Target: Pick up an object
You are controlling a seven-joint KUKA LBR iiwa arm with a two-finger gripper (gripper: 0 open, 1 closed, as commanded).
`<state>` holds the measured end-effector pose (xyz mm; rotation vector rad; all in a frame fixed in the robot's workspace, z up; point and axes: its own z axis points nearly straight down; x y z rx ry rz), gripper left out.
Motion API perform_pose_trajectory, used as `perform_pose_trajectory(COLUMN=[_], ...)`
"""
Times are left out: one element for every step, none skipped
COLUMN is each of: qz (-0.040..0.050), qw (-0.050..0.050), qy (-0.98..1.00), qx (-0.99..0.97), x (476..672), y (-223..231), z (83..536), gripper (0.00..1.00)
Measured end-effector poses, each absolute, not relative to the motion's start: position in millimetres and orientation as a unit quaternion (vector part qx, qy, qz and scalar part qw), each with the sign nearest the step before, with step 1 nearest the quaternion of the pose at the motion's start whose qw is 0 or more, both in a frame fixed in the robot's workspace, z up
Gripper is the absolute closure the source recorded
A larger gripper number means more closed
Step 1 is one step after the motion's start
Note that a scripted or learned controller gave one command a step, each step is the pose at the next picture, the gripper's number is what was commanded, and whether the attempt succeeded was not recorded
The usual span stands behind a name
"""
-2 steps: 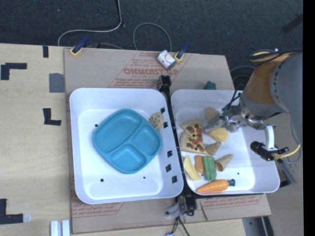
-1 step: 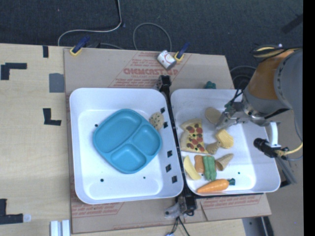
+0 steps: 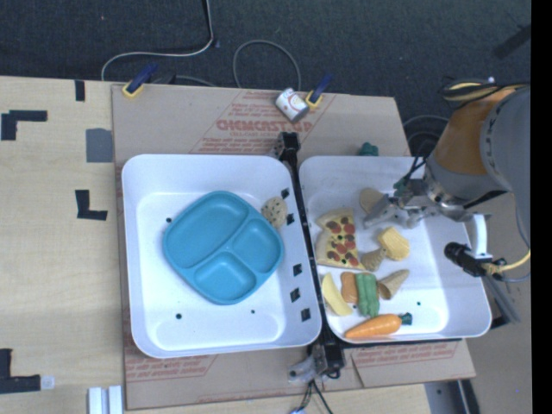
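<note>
My gripper (image 3: pixel 379 216) hangs low in the right bin (image 3: pixel 457 300), reaching in from the right, with its tip just above a yellow cheese chunk (image 3: pixel 395 244) and beside a tan piece (image 3: pixel 373 198). A pizza slice (image 3: pixel 338 238) lies just to its left. Nearer the front are a small brown piece (image 3: pixel 371 260), a tan cone (image 3: pixel 394 281), a banana (image 3: pixel 332 293), an orange sausage (image 3: pixel 348 286), a green pickle (image 3: pixel 368 293) and a carrot (image 3: pixel 375 326). Nothing is visibly held.
The left bin (image 3: pixel 147 317) holds a blue divided plate (image 3: pixel 224 246) and a cookie (image 3: pixel 274 210) by the dividing wall (image 3: pixel 297 231). The grey arm with its orange band (image 3: pixel 470 136) takes up the right bin's far right side. Cables (image 3: pixel 207 24) run behind the bins.
</note>
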<state>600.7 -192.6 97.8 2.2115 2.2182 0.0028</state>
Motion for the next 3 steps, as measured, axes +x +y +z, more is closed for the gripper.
perform_pose_trajectory(qz=[0.0006,0.0022,0.0008], qw=[0.002,0.005,0.002], qy=[0.709,0.708,0.707], qx=[0.705,0.707,0.707], x=[646.0,671.0,616.6], y=[-146.3,-175.6,-137.2], z=[85.7,184.6,95.7], gripper=[0.00,0.00,0.00])
